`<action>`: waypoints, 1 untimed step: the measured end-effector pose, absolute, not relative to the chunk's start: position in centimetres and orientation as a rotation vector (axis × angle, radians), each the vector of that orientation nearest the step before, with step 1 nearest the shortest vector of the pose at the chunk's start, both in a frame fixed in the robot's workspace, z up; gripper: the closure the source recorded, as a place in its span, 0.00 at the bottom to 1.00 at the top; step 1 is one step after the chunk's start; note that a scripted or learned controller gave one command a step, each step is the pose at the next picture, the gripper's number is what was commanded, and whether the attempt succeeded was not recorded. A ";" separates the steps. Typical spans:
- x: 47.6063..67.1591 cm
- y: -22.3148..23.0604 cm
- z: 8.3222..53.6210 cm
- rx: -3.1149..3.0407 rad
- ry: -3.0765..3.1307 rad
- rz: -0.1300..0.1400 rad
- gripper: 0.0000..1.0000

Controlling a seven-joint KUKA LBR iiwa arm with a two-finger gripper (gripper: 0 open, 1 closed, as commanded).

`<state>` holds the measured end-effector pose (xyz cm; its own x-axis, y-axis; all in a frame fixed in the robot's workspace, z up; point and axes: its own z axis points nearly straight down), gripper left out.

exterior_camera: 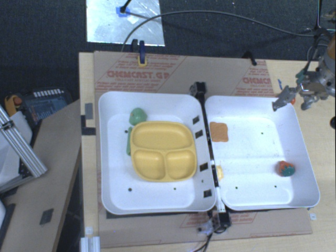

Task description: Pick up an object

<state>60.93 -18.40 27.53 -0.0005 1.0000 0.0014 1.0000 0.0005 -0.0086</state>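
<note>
The gripper (295,100) hovers by the right bin's (262,201) far corner, fingers spread, holding nothing. An orange-green toy (285,168) lies well below it; an orange patch (219,132) sits away to its left.

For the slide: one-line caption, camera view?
Gripper above right bin; yellow tray in left bin.

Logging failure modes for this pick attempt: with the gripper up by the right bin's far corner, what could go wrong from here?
The gripper sits over the right bin's rim, away from everything, so a straight descent may strike the wall. The small red and teal object lies close to the near right wall, leaving little finger room. The orange piece looks flat, so fingers may slide over it.
</note>
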 end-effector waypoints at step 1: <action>61.1 -18.3 28.2 -2.219 -2.226 -0.001 0.00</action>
<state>61.13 -18.34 28.16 -0.0031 1.0000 -0.0006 1.0000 0.0031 0.0017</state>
